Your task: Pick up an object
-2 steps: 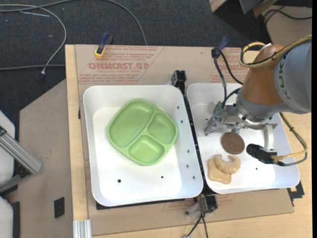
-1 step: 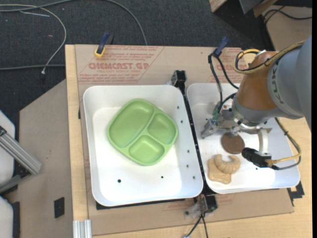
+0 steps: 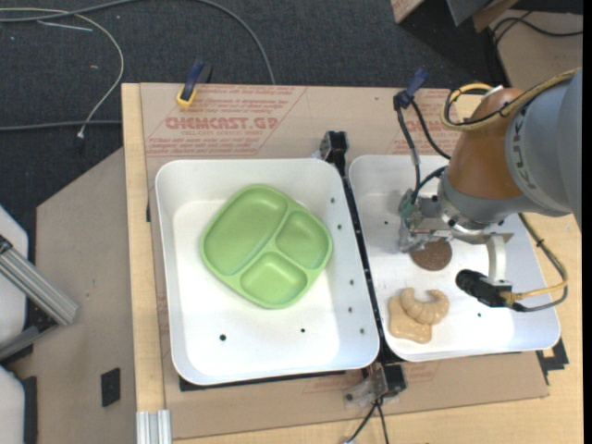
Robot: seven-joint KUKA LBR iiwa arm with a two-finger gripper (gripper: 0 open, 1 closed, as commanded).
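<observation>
In the right bin, my gripper hangs low over the floor near the bin's middle. A brown round disc lies right under and beside the gripper's tip, partly covered by it. Whether they touch I cannot make out. A tan curled piece lies on the bin floor nearer the front edge, apart from the gripper. The grey arm with its orange band comes in from the right above the bin.
The left bin holds a green divided plate near its middle. A raised rim separates the two bins. Cardboard lies under both bins, with cables at the back.
</observation>
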